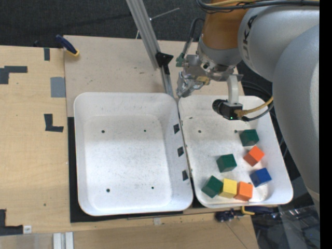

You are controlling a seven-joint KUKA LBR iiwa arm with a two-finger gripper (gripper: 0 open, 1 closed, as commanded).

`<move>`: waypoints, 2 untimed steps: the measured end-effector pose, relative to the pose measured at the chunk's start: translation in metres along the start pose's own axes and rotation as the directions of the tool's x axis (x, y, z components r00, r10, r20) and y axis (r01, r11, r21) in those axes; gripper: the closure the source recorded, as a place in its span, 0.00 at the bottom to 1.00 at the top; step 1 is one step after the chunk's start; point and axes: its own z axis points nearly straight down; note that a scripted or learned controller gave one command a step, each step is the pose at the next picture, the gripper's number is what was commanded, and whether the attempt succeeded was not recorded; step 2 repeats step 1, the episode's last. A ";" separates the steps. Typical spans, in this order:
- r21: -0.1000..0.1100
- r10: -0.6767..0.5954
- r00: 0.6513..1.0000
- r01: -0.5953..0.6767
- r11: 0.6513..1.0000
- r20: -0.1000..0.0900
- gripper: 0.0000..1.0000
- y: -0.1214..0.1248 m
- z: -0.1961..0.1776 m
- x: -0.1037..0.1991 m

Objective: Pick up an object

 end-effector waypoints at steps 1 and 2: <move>0.000 0.001 1.000 -0.001 1.000 0.001 1.00 0.021 0.012 0.047; 0.000 0.001 1.000 -0.001 1.000 0.001 1.00 0.021 0.012 0.047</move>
